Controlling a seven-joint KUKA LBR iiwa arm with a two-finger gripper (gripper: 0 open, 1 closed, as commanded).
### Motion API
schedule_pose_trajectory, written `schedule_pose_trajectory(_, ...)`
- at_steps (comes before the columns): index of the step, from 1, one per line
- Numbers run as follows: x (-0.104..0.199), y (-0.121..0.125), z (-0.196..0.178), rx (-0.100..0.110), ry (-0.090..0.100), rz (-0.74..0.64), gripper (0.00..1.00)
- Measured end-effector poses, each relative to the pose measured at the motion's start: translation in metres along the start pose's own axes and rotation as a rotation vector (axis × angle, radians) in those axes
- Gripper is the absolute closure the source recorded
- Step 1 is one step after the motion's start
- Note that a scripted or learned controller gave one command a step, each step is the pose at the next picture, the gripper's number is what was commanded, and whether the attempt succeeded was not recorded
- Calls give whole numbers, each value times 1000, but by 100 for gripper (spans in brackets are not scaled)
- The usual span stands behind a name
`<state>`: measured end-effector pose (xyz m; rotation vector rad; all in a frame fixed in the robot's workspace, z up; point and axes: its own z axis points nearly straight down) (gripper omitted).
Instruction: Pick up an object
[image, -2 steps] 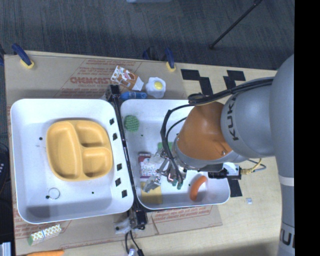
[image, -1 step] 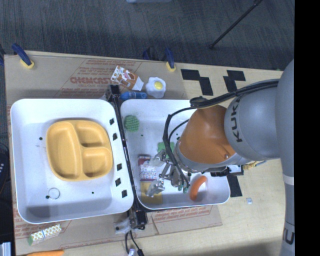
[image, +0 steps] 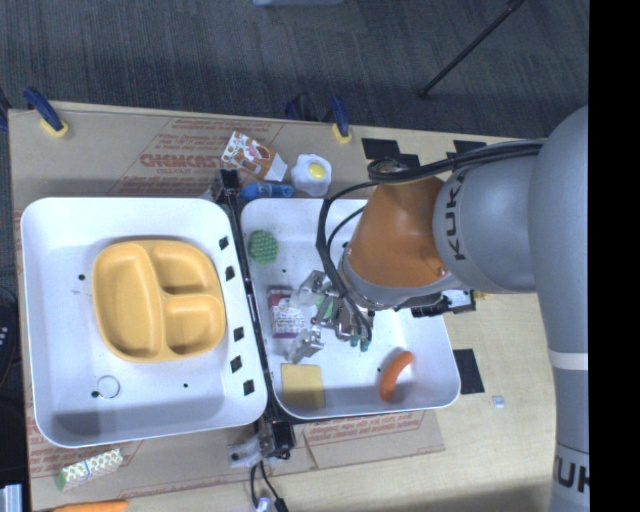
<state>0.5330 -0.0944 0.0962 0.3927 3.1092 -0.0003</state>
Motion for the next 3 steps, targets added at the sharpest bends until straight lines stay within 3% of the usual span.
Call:
schedule_pose_trajectory(1,-18,0,1,0,2,-151,0)
schedule_pose_trajectory(2,-21,2,-12,0,-8,-153,100)
schedule_pose_trajectory(3,-4,55,-96,-2,6,-677,100)
